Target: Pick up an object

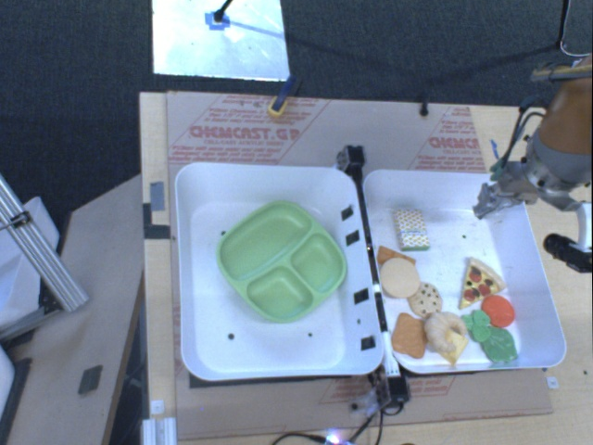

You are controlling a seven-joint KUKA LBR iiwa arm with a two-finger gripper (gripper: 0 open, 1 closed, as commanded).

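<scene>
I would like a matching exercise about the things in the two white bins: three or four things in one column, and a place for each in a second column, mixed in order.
Things:
1. green divided plate
2. pizza slice
3. checkered block
4. gripper

Places:
A. above the right bin's far right corner
B. lying in the left bin
C. upper middle of the right bin, apart from the other food
D. right bin, just above the red tomato

Pairs: 1-B, 2-D, 3-C, 4-A
</scene>
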